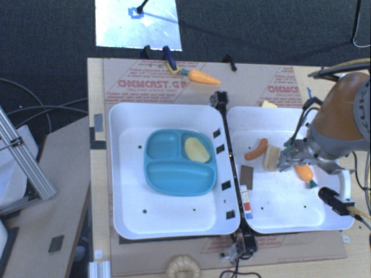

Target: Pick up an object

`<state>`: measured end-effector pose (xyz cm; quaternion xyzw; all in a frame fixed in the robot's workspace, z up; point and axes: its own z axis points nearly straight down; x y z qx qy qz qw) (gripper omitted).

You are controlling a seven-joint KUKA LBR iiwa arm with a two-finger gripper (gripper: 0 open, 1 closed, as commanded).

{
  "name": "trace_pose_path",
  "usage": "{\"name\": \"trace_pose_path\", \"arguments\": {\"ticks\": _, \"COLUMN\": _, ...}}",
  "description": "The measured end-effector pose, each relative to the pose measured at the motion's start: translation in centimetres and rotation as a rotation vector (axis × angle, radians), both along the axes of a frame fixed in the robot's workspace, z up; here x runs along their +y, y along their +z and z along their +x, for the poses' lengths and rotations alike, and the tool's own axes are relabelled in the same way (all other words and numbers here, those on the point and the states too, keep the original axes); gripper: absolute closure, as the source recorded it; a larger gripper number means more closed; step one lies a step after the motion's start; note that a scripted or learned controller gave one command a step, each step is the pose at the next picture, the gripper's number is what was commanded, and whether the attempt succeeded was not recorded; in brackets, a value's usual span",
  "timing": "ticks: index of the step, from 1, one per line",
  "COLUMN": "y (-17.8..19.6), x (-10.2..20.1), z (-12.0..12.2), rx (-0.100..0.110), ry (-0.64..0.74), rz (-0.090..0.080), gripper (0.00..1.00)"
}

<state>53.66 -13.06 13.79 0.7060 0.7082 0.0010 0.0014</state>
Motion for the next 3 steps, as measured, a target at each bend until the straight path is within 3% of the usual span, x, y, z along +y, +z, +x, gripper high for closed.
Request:
{"name": "trace_pose_path", "arguments": {"ticks": 1, "y": 6.4, "x": -0.1, "z": 0.0, "rx": -0.004, "ry": 0.001, "rz": -0.001, "gripper": 1.00}}
{"name": "trace_pose_path", "arguments": {"ticks": 2, "y": 8.8, "x": -0.1, "z": 0.2, "rx": -0.001, "ry": 0.001, "rz": 0.000, "gripper": 1.00}}
{"name": "trace_pose_path", "arguments": {"ticks": 3, "y": 8.3, "x": 3.7, "z": 3.1, "rx": 0.000, "ry": 0.005, "rz": 0.001, "gripper": 1.00}}
